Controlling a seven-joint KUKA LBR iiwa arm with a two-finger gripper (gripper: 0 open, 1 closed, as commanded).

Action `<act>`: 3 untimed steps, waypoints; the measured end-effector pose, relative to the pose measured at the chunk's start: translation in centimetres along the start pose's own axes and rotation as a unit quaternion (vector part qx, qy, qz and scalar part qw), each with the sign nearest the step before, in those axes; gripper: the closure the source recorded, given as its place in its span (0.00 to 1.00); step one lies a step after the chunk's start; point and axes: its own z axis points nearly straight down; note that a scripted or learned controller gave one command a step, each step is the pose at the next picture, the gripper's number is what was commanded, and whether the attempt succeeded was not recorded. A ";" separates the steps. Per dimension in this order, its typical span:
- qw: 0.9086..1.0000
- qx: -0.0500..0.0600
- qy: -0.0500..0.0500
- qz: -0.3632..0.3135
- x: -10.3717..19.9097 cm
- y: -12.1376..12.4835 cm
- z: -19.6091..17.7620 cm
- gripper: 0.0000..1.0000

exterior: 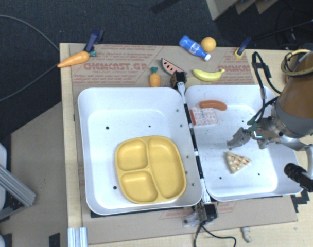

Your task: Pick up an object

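Note:
In the right bin (264, 181) a pizza slice toy (237, 162) lies near the middle. A red sausage (213, 105) sits at the bin's far side, with a pink-and-white packet (204, 117) just in front of it. My gripper (242, 139) hovers over the right bin, just above and behind the pizza slice. Its fingers are open and nothing is between them. The grey arm with its orange band (300, 99) comes in from the right.
A yellow divided plate (150, 168) lies in the left bin (94, 138). Behind the bins on the bench lie a banana (208, 75), blue bottle (193, 47), orange ball (209, 43), watermelon slice (170, 66), small orange toy (155, 79) and carrot (74, 59).

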 end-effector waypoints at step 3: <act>1.000 -0.012 -0.007 0.002 -1.1 0.3 10.4 1.00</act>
